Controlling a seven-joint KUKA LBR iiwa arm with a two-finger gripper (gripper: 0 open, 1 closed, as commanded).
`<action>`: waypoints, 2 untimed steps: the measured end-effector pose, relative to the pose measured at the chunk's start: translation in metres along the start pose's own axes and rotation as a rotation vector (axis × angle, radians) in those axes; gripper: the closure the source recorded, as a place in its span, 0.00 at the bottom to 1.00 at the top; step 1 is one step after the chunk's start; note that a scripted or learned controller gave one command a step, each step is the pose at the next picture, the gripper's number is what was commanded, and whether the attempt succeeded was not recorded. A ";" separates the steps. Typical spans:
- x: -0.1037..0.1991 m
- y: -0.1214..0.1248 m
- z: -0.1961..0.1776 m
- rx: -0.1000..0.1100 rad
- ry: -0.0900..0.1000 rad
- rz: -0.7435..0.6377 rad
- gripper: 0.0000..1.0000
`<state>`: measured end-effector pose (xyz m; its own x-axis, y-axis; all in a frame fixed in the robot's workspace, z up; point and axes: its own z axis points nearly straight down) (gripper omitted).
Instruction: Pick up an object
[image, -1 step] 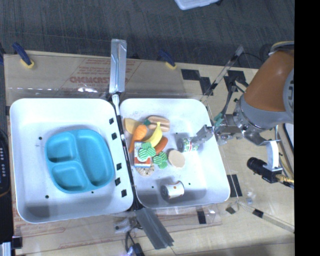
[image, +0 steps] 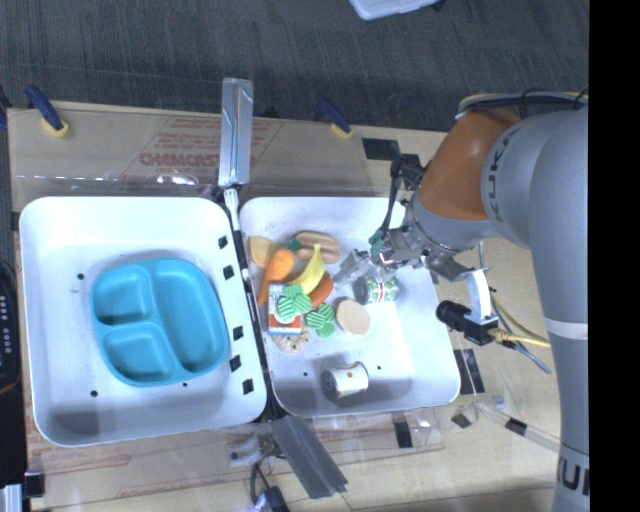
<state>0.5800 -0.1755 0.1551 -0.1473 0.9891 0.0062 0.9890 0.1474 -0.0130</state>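
The arm (image: 545, 170) is built of smooth, rounded grey links with a matte sheen, thick and tubular along the right of the view. Above the wrist sits a broad orange band (image: 462, 175), domed and glossy. Thin dark cables run over the top of the orange section and down past the wrist. Below it the gripper (image: 375, 262) is a cluster of small metal and dark parts, with tiny green and red specks. A black cylindrical fitting (image: 462, 320) juts out beside a white bracket.
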 end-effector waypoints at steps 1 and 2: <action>0.001 -0.043 0.031 -0.006 -0.003 -0.168 0.00; 0.027 -0.098 0.068 -0.008 -0.003 -0.193 0.00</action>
<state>0.4782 -0.1627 0.0886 -0.3343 0.9425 0.0043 0.9425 0.3343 -0.0042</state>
